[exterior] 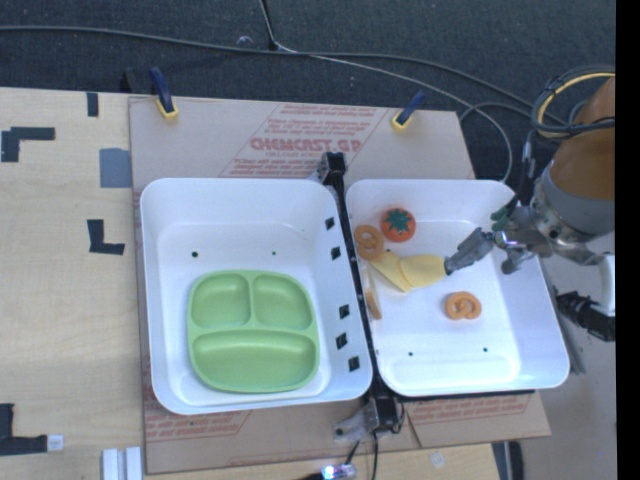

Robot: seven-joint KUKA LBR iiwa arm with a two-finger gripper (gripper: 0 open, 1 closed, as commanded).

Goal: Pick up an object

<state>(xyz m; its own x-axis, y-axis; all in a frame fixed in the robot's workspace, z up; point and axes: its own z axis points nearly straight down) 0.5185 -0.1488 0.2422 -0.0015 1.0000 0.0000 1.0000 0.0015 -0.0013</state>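
While the grey arm point(575, 193) with its orange band reaches in low from the right, its dark jaws point(466, 255) slant down and leftward over the right-hand shallow white plastic bin point(500, 363); whether they are open or closed cannot be told at this size. Touching or just beyond their tip lies a soft-looking pale yellow wedge-shaped piece point(410, 270), flat on the smooth bin floor. Further left of the jaws sits a small ring-shaped orange-brown pretzel point(368, 239), and just above that a round red tomato-like toy with a green top point(399, 224). Below the jaws, near them, rests a second knotted orange pretzel-like piece point(462, 307). Well to the left, in the other white bin point(165, 208), lies a glossy green plastic divided plate point(253, 330) with three compartments. Both bins sit on a brown cardboard sheet point(300, 138) over the pale wooden tabletop point(60, 298)
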